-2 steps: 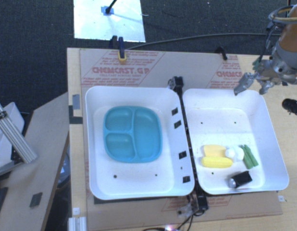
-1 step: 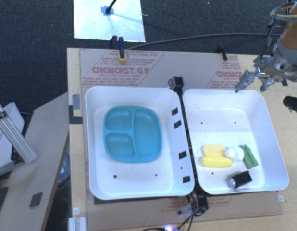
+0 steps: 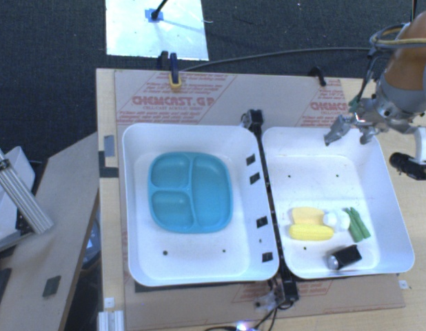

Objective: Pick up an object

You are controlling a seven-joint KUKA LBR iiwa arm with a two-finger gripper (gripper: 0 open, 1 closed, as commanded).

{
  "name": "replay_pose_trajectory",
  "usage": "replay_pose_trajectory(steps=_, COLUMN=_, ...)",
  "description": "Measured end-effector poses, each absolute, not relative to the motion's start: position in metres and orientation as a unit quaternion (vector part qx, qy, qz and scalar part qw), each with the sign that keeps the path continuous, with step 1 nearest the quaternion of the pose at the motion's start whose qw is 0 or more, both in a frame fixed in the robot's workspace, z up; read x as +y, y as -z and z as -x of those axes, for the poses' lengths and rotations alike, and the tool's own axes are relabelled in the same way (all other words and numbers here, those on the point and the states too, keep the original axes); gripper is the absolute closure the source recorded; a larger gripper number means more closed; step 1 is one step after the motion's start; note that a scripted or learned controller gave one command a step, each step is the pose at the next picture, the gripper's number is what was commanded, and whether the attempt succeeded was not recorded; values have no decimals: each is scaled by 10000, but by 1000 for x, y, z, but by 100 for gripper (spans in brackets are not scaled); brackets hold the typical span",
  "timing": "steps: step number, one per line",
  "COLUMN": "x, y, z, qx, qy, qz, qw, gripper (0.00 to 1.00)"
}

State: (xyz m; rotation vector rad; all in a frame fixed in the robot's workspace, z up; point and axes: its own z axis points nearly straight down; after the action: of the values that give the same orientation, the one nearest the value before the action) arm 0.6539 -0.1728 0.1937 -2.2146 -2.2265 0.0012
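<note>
White plastic, left bin: well to the left of the claw and lower in the view; it holds a teal divided plate with three compartments, lying flat near the bin's middle.

Black hinge strip: runs between the two bins, left of and below the claw, with small black tabs along it.

White plastic, right bin: its far rim lies right under the claw; the near half carries all the loose items.

Pale yellow piece: down and left of the claw, well apart from it, touching the brighter yellow one in front of it.

Bright yellow piece: oblong, lying crosswise, at the left end of the cluster.

White round thing: small, just right of the yellow pieces, too small to name.

Dark cylinder: nearest the bin's front rim, below the rest.

Green pods: a slanted bundle almost straight below the claw, well apart from it.

Claw: hangs over the far right corner of the right bin, its two fingers spread with nothing between them.

Step in hand: by my reading, the approach; no object is taken yet.

Next move calls for: travel toward the near half of the bin, choosing one item that stands a little free of its neighbours, then a descent with the fingers astride it. The yellow pieces touch, so a grasp there risks nudging both.
</note>
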Motion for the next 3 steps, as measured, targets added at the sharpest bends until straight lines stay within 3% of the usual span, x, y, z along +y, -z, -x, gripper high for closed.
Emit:
replay_pose_trajectory(steps=2, x=-175, y=-87, z=-644, qx=-7077, qy=-6, qz=7065, qw=7, gripper=0)
replay_pose_trajectory(steps=3, x=-175, y=-102, z=-646, qx=-7080, qy=15, qz=7062, qw=-26, gripper=100)
